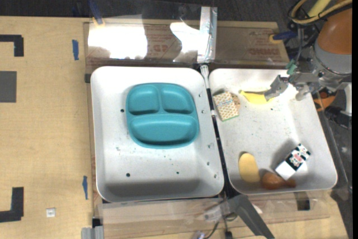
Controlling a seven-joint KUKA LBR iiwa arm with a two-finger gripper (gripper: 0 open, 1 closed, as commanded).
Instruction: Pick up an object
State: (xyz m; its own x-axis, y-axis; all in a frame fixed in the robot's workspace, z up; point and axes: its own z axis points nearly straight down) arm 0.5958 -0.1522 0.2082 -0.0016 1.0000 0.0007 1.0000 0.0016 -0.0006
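The gripper hangs over the far right corner of the right bin, its two fingers apart, one reaching toward the bin's middle and the other nearer the right wall, with nothing between them. The arm comes in over the bin's far right rim.

The nearest thing to it is a yellow banana-shaped piece, lying just beside the inner fingertip, toward the bin's far edge and a little to the left of the gripper. Its long axis runs roughly along the far edge of the bin, left to right (slightly bowed), so the piece points almost straight at the gripper rather than lying across the line between the fingers. By my reading, this is the likeliest target, and the move turns on a short shift leftward plus a wrist turn so the fingers close across the narrow width, not along the length.

Further left, against the bin's left wall, lies a small patterned box. Well apart, at the near edge, sit a yellow oval piece, a brown rounded piece touching or nearly touching it, and a black-and-white carton toward the near right corner.

The left bin holds a teal divided plate in its middle. Nothing has been lifted yet.
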